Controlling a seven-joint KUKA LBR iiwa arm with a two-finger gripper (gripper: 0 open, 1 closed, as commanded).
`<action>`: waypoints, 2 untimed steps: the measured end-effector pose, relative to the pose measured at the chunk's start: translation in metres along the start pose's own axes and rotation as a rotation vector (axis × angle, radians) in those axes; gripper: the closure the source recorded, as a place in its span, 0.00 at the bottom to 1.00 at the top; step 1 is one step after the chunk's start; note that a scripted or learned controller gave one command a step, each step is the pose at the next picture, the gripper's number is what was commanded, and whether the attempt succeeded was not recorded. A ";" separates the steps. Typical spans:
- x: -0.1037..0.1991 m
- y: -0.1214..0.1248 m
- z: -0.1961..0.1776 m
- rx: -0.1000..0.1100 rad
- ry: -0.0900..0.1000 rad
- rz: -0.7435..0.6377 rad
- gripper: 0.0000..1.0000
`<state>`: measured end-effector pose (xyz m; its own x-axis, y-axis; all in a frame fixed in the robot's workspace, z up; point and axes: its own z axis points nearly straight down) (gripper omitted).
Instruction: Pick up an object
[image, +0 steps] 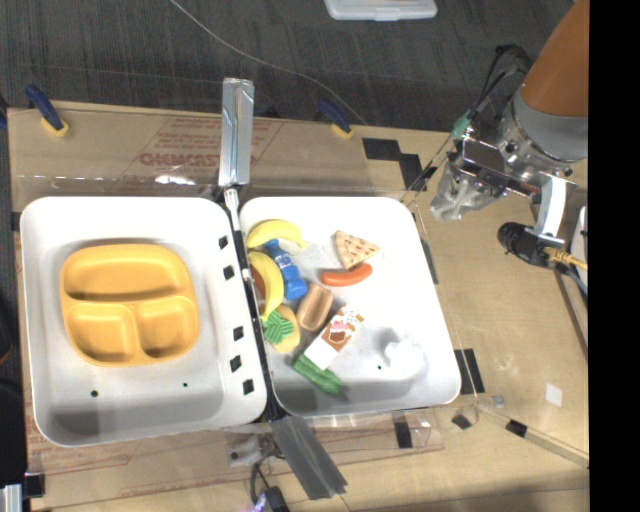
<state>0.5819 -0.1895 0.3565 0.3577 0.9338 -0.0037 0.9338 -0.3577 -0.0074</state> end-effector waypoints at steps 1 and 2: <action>0.012 -0.058 0.148 0.005 0.002 0.135 1.00; 0.044 -0.033 0.248 0.004 0.002 0.407 1.00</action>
<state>0.5647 -0.1371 0.1082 0.6981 0.7159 -0.0047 0.7159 -0.6982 -0.0097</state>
